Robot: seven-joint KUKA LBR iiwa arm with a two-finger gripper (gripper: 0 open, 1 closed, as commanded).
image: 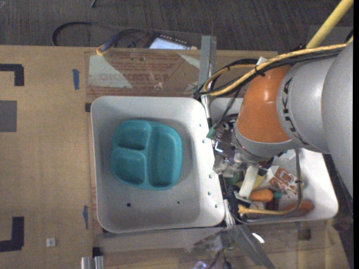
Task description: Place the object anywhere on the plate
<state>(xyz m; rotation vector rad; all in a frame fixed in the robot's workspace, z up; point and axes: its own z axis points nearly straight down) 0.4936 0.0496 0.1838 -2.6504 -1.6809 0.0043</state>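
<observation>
Teal plate (147,153), white bin (146,217), orange-banded grey arm (297,108).

Matt teal plastic plate (147,154), smooth white bin (106,116).

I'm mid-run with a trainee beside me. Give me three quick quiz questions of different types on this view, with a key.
1. True or false: the teal plate lies in the left bin.
2. Multiple choice: how many compartments does the plate have? A) one B) three C) five
3. Short answer: over which bin is the arm's orange band, and what lies there?

Key
1. True.
2. B: two smaller ones on the left side, one long one on the right.
3. Over the right bin, above a jumble of small objects. The tool is down among them; its grip cannot be judged from this view.
</observation>
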